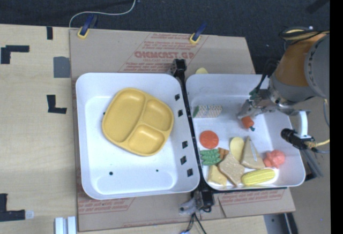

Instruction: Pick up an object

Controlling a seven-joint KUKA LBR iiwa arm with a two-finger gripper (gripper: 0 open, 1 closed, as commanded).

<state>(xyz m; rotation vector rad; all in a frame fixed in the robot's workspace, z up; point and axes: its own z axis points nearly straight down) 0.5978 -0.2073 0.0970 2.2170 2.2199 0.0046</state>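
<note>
The grey arm (pixel 300 69) with its orange band comes in from the right side. Its claw (pixel 247 118) points down and to the left, held low.

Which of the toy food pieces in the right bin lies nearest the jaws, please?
The small orange-red piece, directly beneath the gripper in the right bin. The red round slice, pink piece and corn cob all lie farther toward the bin's near edge.

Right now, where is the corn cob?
The corn cob lies in the right bin, along its near wall toward the right corner, just below the pink piece and right of the bread slice.
</note>
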